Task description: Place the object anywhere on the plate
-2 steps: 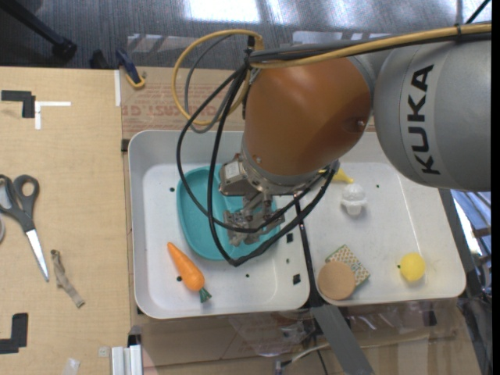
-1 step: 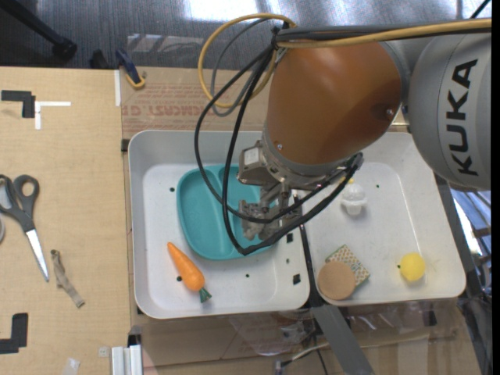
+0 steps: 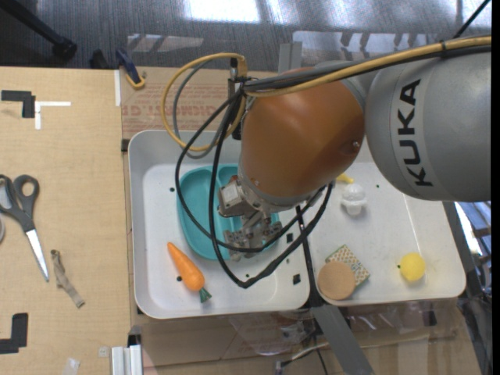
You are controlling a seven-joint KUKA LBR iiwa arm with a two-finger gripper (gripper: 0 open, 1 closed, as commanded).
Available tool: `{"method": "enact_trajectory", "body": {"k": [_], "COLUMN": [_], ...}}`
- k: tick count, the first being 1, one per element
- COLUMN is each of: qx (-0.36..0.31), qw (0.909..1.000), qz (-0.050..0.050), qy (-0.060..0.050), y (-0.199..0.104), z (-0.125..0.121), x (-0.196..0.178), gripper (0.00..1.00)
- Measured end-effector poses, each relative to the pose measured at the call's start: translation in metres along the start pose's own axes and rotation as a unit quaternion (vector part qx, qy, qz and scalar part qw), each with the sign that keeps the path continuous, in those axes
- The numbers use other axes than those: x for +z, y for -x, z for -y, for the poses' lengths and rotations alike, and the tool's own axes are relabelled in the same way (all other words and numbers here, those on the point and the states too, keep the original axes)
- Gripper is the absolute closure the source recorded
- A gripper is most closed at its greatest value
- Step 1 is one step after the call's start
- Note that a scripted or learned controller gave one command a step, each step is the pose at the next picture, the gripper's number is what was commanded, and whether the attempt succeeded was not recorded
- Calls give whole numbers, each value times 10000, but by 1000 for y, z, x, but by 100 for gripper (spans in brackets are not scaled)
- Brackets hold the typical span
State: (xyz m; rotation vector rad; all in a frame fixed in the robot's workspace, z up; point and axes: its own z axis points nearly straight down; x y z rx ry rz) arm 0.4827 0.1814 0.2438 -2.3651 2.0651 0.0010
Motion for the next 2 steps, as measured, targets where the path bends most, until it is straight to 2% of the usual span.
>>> {"method": "enact_trajectory", "body": {"k": [1, 2], "qx": [-1060, -1063], "qw": [9944, 9943], "qz": [18, 18], "qy": [-13, -10], "y": [18, 18], "z": [45, 45], "x": [-48, -48], "gripper": [100, 0]}}
